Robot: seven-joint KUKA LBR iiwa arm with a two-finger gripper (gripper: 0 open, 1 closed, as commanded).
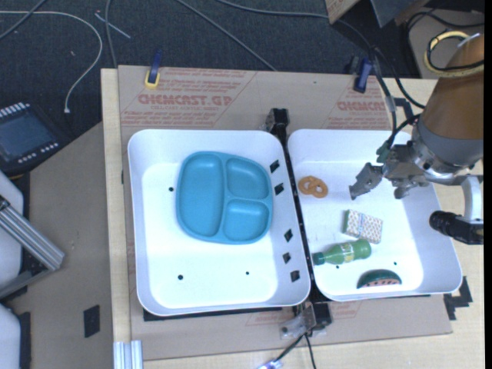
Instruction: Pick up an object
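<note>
Several small objects lie in the right bin [438, 271]. A brown ring-shaped pretzel [312, 186] is near its left wall. A small checkered packet [364, 225] sits in the middle, and a green bottle [343, 253] lies on its side just below it. A dark half-round piece with a red face [379, 280] rests by the front rim. My gripper [382, 186] hangs over the bin's upper middle, to the right of the pretzel and above the packet. It is open, its two dark fingers spread apart with nothing between them.
The left bin [154, 267] holds a blue divided plate [224, 197]. A black divider with clips [286, 206] runs between the bins. The arm's orange-brown body [457, 106] reaches in from the right. Cables trail over the floor behind the bench.
</note>
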